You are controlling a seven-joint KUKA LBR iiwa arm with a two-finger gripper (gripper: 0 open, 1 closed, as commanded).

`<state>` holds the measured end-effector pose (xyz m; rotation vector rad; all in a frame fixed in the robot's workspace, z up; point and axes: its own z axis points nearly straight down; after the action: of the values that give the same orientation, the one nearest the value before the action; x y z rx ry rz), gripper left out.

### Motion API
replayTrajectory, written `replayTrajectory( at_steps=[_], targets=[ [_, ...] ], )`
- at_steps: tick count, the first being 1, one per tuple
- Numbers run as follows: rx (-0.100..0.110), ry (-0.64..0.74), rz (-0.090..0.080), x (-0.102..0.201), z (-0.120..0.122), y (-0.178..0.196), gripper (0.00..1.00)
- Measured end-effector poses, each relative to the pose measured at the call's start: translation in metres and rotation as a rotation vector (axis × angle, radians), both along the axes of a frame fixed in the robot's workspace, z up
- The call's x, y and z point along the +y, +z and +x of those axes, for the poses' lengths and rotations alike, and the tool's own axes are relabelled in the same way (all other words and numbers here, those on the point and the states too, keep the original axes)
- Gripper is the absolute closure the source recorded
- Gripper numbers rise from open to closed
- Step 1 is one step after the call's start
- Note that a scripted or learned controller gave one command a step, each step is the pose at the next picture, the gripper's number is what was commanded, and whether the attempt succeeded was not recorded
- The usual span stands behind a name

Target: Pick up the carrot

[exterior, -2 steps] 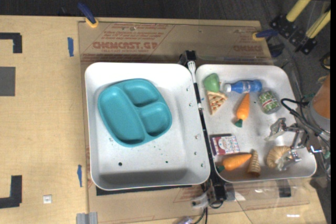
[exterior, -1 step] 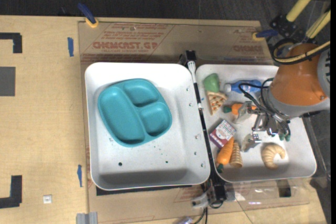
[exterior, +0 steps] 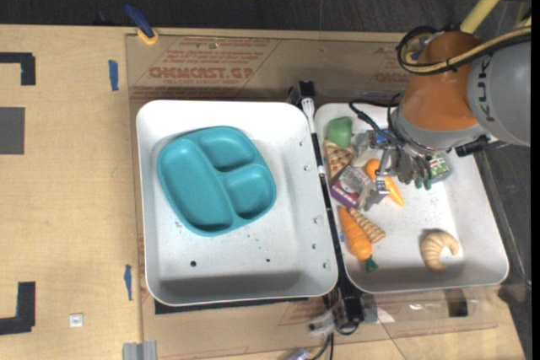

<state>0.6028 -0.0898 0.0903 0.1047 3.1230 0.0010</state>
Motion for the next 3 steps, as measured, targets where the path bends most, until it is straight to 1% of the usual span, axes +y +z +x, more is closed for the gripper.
replayTrajectory(
  at_steps=[1,2,3],
  targets=[
    [-0.013,-0.001,-0.007,-0.003,0.003,0.014,1.00],
    [-0.005,0.006,-0.002,-0.030,-0.053,0.002,1.00],
    [0.000,0.062,-0.001,-0.015,0.042,0.000,1.00]
  ],
)
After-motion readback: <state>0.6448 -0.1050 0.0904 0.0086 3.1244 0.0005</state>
